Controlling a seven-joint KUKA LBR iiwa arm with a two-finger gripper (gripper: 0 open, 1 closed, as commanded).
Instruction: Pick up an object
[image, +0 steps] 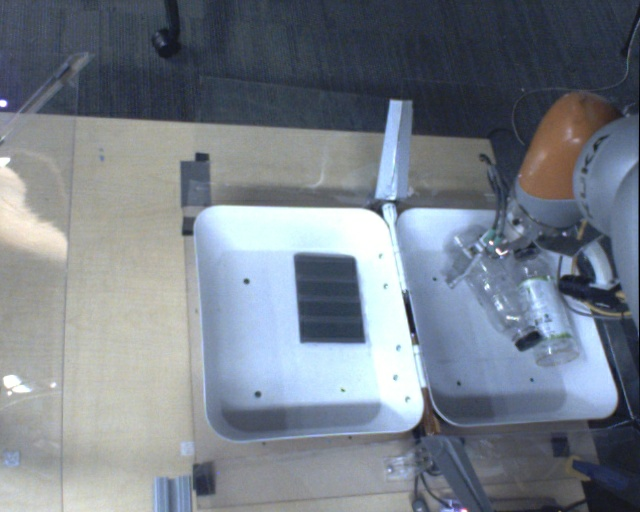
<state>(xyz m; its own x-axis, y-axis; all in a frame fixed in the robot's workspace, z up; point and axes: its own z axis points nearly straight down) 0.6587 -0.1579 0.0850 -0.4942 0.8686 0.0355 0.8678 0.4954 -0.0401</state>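
We see a pale wooden bench with dark grey carpet beyond its far edge. At the left, a clear panel catches bright reflections. A black cable end lies on the floor, far left.

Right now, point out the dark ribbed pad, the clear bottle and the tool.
dark ribbed pad (329, 298), camera view, its middle rib.
clear bottle (537, 310), camera view, its body.
tool (497, 243), camera view, at its tip.

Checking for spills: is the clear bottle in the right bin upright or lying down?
Lying down: the bottle rests lengthwise on the right bin floor.
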